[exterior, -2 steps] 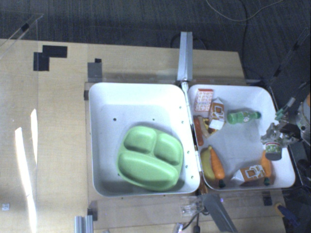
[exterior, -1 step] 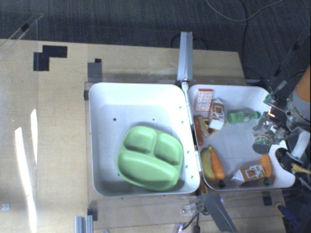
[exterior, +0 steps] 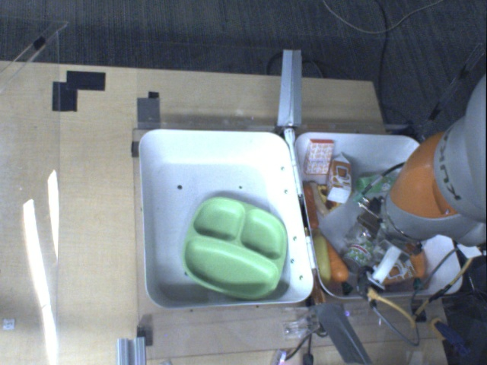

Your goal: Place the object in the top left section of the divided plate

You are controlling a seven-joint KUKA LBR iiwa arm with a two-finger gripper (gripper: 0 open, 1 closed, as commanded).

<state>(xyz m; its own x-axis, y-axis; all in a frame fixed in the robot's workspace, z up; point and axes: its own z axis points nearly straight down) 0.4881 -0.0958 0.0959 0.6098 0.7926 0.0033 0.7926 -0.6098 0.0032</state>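
Evidently the object to move is still somewhere in the clutter of the right bin (exterior: 403, 144): a red-and-white carton (exterior: 319, 158) at its twelve o'clock edge, an orange carrot-like piece (exterior: 336, 265) toward seven o'clock, wrappers between. Which one is meant I cannot tell. The hand (exterior: 374, 258) is down among them, low in that bin; whether it is wide, narrow or holding anything cannot be told. The green divided plate (exterior: 236, 245) lies in the left bin (exterior: 205, 158), at nine o'clock from the hand. Picking seems the step in hand; next comes lifting clear and carrying to the plate's top left section (exterior: 219, 219).
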